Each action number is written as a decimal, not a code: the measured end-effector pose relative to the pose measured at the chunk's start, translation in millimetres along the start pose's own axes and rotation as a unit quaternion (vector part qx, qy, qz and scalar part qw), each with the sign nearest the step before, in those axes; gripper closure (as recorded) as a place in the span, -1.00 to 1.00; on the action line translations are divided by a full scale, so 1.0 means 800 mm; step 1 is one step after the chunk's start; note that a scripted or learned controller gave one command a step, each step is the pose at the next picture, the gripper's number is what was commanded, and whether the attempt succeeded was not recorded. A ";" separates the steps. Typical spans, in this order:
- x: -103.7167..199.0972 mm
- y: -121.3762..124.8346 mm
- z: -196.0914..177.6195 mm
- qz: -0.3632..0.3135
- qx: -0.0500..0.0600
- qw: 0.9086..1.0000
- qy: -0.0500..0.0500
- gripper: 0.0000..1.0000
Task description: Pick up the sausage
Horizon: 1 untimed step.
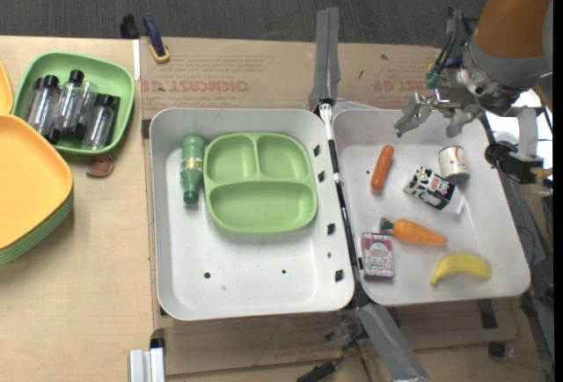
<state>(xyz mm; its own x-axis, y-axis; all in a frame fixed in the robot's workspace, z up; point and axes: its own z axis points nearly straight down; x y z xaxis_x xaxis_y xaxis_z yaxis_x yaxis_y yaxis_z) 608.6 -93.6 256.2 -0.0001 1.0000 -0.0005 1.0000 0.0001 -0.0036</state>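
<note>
Sausage (382, 168) first: it lies in the right bin (501, 283), up toward the far end and close to the wall the two bins share, standing nearly end-on with a slight lean. Taking the sausage as our marker, a small cow-patterned carton (429, 187) sits just to its right, and beyond that a little white can (453, 162). Nearer the camera from the sausage, a carrot (416, 232) lies on the bin floor, with a pink box (378, 254) below it against the shared wall and a banana (460, 268) off toward the near right corner. The gripper (437, 112) hangs above the bin's far rim, up and to the right of the sausage and apart from it; its fingers are spread and nothing sits between them. Left of the sausage, across the shared wall, the left bin (255, 283) holds a green divided plate (260, 181) with a green bottle (191, 167) lying along the plate's left edge. Far left of the sausage, out on the bench, a green tray (119, 81) carries several dark-capped bottles (70, 107), and a stack of orange plates (31, 187) sits beside it.
</note>
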 end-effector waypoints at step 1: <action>-0.044 0.026 0.187 0.147 -0.001 0.989 0.000 -1.00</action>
<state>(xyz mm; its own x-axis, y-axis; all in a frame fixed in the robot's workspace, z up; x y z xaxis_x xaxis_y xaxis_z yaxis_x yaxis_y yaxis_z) 629.0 -128.8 106.8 0.2915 0.9566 -0.0006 0.9566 -0.2915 -0.0021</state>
